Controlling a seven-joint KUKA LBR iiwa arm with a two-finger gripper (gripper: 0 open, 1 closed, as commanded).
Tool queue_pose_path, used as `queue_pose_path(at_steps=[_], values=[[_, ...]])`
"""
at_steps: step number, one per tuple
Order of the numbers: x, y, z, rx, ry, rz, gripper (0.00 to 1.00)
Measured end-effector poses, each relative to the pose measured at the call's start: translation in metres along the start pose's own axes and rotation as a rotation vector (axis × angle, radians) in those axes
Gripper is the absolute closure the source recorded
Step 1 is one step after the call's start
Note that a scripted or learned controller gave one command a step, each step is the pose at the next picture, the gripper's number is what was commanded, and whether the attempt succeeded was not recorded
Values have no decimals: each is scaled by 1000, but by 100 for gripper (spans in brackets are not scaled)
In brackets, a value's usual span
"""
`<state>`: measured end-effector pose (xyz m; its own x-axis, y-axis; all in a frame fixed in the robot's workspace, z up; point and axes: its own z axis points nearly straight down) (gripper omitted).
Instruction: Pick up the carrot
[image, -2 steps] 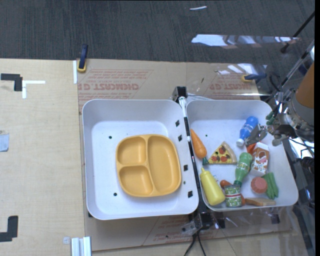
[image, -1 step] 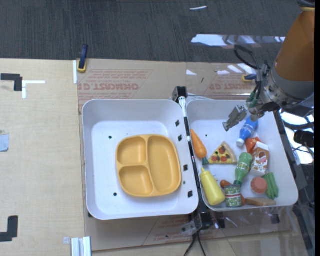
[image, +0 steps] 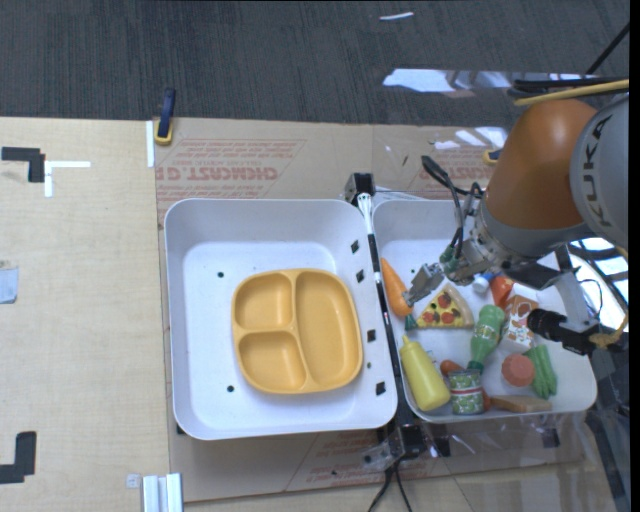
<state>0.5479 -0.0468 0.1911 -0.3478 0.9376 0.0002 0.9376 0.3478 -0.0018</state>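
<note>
**Operator:** Report the carrot's position and the state of the gripper.

**Technician:** The carrot (image: 394, 287) lies in the right bin (image: 585, 398), against the wall it shares with the left bin (image: 190, 300), tilted along that wall. The gripper (image: 428, 280) sits just beside the carrot, on the side away from the wall, above the pizza slice (image: 445, 311). Whether the fingers are apart or together cannot be determined at this resolution. Nothing is visible between them, so the carrot is judged not yet grasped.

**Operator:** List the failure risks from here.

**Technician:** Risk one: wall contact. The carrot touches or nearly touches the wall, so a finger descending on that side may strike the rim instead of sliding past. Risk two: wrong object. The pizza slice lies just beside the carrot and the yellow bottle (image: 423, 374) near its lower end; an offset closure may clamp either. Risk three: slippage. The carrot tapers, so a grasp near the tip is likely to squeeze it out.

**Operator:** The yellow plate (image: 297, 330)?

**Technician:** Beyond the wall from the carrot, well apart. No interference expected.
</note>
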Motion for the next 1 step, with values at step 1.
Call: queue_pose_path(at_steps=[1], values=[[-12, 46, 0, 0, -1, -54, 0]])
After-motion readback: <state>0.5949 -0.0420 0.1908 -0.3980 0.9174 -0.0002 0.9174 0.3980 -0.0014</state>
